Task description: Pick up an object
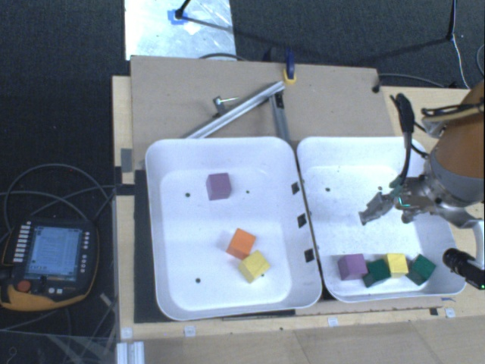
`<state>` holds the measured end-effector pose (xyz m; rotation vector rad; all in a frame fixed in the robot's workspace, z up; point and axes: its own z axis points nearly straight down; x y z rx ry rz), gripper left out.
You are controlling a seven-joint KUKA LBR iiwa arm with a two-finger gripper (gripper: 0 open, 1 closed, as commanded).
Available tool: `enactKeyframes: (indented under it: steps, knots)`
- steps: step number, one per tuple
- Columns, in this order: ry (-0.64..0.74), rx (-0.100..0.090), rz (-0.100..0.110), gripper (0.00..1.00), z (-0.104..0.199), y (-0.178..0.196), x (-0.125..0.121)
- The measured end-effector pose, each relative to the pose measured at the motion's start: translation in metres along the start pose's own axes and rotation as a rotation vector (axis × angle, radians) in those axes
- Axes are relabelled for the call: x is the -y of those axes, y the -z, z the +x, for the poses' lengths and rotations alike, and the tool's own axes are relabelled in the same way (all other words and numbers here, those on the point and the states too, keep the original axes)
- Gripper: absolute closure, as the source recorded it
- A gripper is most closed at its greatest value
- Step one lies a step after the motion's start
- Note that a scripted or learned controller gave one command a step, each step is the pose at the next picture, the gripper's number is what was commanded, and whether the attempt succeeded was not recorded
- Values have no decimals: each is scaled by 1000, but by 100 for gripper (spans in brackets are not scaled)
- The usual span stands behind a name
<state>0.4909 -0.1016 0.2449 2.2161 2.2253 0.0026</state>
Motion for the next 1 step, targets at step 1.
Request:
enactKeyframes:
  steps: [1]
  knots:
    - [-1,0,-1,0,0,0,0]
